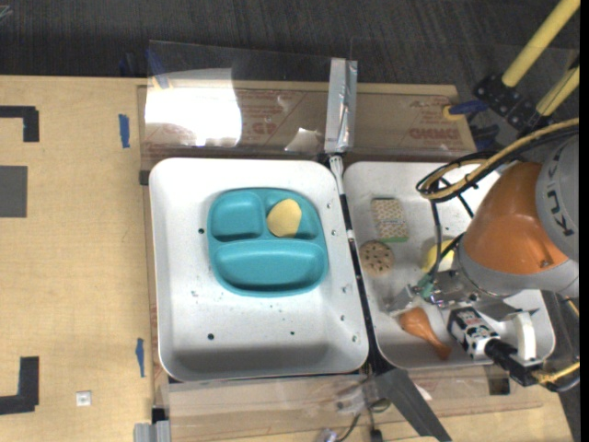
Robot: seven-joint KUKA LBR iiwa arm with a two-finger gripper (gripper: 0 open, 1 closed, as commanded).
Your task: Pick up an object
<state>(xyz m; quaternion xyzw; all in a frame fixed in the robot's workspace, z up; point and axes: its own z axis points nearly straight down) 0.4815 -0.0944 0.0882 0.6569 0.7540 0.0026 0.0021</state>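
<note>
Gripper (431, 295) low in right bin (405, 180), near its front edge, mid-width. Can't tell jaw state: the wrist and cabling cover it. Nothing seen held between them

Carrot (421, 325), orange, lies just in front of the gripper by the bin's front edge, tip pointing toward front right corner. Touching or just beside, can't tell which

Cookie (375, 257), round and speckled, sits left of gripper near the bin's left wall, apart from it. Patterned pad (389, 218), green-and-tan, sits behind the cookie toward the back left corner, close to it. Yellow-green item (431, 255) pokes out at the arm's edge mid-bin, mostly hidden, can't ID

Arm (511, 233), orange band up top, covers the right half of that bin; black and yellow cables loop over the back right corner

Left bin (175, 274) holds teal divided tray (267, 270) roughly centred, a bit toward the back. Yellow ball (284, 217) sits in the tray's back right compartment. Both well apart from gripper, across the wall between bins
</note>
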